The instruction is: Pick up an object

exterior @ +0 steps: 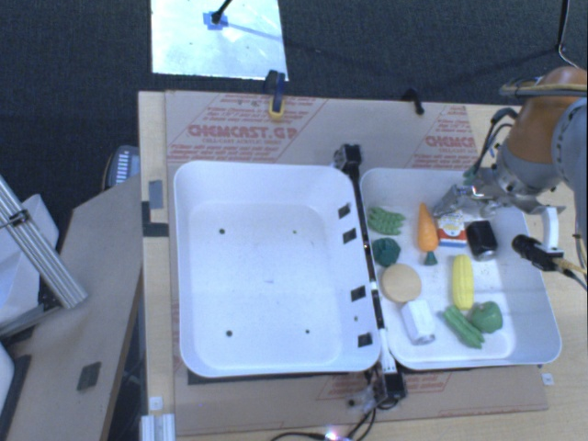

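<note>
1. Nearest to the camera, at the low edge of the right bin (537,352), lie a white cylinder (418,321), a green bean pod (462,326) and a green pepper (488,316), packed close together.
2. Above them, toward 12 o'clock, are a tan round disc (401,283), a yellow corn cob (462,282), a dark green piece (385,249), an orange carrot (427,229), a light green pod (386,220), a small red and white box (451,235) and a black block (480,239).
3. The claw (462,197) hangs at 12 o'clock of the box, near the carrot. Whether it is apart or together, I cannot tell; it seems to hold nothing.
4. Risk: the things are crowded, so I think the claw can push a neighbour or close on two at once. The carrot is round and may slip out.
5. The left bin (266,269) lies at 9 o'clock.
6. Writing: the sheet on the desk (156,338) reads "CHEMCAST GP" in red, upside down. The print on the box is too small to read.
</note>
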Controlling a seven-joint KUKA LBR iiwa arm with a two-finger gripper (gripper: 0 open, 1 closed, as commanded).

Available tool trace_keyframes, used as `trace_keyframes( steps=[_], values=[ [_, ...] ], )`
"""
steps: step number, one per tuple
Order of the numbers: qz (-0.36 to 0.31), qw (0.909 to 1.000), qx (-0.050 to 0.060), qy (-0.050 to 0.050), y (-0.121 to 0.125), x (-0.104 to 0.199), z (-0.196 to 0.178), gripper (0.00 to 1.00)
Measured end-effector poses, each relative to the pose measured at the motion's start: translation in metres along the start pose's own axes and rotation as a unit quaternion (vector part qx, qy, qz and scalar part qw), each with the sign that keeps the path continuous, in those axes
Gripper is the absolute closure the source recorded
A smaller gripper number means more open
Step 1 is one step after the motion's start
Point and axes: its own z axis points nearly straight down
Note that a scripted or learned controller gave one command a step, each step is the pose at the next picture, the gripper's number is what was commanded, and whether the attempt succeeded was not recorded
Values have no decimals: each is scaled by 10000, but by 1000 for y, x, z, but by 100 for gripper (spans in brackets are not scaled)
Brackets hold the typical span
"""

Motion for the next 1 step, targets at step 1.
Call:
trace_keyframes(
  steps=[1],
  values=[
    [-39, 10000, 54, 4, 17, 40, 4, 0]
  ],
)
